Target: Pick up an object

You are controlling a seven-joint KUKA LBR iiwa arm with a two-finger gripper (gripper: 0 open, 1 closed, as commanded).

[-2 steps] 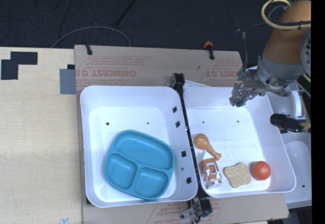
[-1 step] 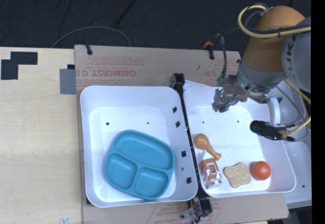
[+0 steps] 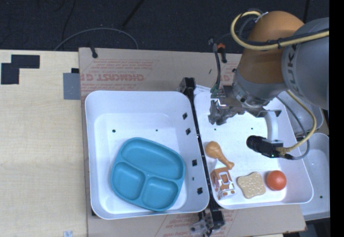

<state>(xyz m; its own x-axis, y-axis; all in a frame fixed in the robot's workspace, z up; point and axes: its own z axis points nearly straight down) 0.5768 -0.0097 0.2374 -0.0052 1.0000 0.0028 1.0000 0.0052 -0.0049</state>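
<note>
Below the grey two-finger gripper [image 3: 219, 113] we counted one tan toy drumstick [image 3: 217, 153], one toast slice [image 3: 251, 185], one red tomato [image 3: 276, 180].

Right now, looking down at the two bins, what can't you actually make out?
- Gripper: dark and small in the camera view, so open or shut is unclear.
- Right bin: the arm covers its far right part.
- Small orange-and-white item beside the toast: too small to identify.

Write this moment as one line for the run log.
gripper: over right bin, nothing seen held | right bin: drumstick, toast, tomato | left bin: blue tray
</note>
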